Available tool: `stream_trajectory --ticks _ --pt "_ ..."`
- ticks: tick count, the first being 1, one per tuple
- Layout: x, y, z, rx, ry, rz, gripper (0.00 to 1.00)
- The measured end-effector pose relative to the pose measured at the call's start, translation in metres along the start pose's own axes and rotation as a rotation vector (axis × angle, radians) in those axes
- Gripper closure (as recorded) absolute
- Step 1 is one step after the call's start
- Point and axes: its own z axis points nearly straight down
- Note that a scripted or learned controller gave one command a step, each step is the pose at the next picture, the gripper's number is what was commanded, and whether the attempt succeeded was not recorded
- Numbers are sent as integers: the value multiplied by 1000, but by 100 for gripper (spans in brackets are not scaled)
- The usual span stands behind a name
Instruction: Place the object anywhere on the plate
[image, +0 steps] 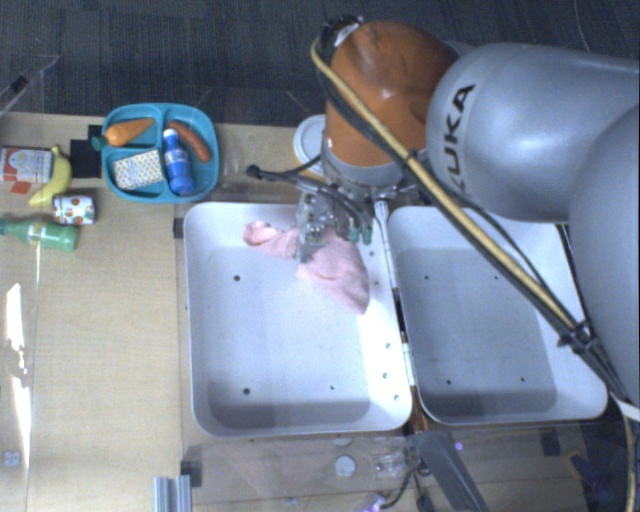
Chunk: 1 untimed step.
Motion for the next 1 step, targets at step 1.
stream_trajectory --ticks 1 --pt "0 0 0 0 -1 0 0"
